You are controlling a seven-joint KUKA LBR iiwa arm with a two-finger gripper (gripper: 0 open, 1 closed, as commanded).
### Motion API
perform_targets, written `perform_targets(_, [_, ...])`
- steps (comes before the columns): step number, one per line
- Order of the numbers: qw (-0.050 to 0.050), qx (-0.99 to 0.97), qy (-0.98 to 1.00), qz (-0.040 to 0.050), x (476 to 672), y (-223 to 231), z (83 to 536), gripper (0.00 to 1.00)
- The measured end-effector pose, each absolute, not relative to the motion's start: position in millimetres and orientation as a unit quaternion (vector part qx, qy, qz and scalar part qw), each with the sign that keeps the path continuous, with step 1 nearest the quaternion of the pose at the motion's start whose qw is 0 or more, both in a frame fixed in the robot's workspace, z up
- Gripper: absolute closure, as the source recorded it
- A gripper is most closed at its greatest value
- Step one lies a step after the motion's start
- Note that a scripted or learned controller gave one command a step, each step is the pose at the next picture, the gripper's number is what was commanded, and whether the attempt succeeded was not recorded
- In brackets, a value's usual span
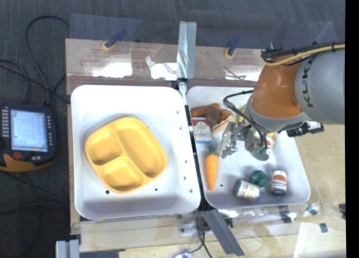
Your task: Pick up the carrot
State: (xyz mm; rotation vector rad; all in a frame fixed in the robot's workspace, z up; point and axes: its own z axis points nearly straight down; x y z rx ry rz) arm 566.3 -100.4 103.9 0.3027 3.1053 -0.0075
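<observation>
Carrot [211, 170] is lying at lower left of the right bin [300, 187], against its wall. I'm hovering the gripper [231, 141] just above-right, fingers apart; crowding cartons and wall are risking a deflected, empty close.

Left bin [84, 195] had a yellow divided tray [125, 153] sitting in it at an angle. Right bin [297, 187] was cluttered: two small cans [247, 189] [278, 182] near the front with a green thing [258, 177] between them, and a little carton [202, 132] plus something brown [212, 113] up by the back-left corner. A pendant [25, 137] lay on the floor off to the left, cable looping away.
</observation>
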Motion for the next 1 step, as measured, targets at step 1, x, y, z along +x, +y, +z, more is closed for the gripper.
perform_targets(1, [0.004,0.147,0.989,0.0007,551.2,-31.8,186.7,1.0])
